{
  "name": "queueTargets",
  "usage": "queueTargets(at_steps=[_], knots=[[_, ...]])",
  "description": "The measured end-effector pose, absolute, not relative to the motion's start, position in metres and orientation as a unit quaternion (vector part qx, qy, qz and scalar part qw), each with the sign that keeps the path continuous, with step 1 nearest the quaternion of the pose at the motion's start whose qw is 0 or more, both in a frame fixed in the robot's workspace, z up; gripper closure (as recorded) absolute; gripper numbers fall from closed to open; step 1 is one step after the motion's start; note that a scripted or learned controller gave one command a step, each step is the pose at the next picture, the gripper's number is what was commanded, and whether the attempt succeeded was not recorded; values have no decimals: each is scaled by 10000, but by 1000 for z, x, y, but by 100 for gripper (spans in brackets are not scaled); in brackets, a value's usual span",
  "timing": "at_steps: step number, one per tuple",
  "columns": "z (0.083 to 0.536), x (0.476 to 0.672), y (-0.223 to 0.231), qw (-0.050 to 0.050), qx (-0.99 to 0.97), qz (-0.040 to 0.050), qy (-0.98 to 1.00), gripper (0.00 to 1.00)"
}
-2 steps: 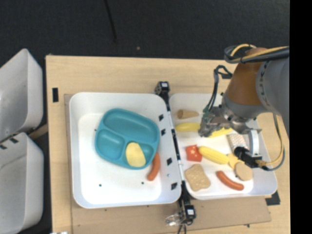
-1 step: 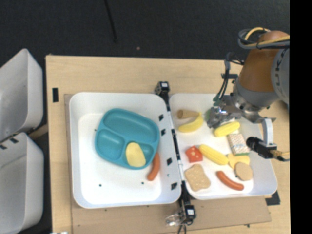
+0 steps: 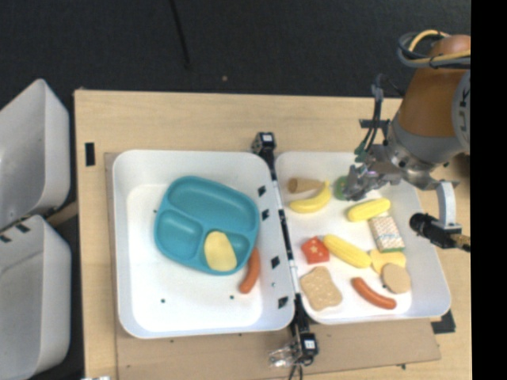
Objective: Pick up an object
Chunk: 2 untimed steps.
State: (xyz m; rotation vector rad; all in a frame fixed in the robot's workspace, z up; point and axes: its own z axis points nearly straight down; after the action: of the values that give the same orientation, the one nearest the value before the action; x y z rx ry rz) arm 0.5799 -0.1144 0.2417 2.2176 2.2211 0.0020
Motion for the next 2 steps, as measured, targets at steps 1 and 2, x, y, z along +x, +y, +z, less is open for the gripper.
queueTargets(at_steps=[1,2], knots=[[233,522,-104,-15,7081,-17,7061,100],[232,490,-96,-6,7088,-11,7054,100]])
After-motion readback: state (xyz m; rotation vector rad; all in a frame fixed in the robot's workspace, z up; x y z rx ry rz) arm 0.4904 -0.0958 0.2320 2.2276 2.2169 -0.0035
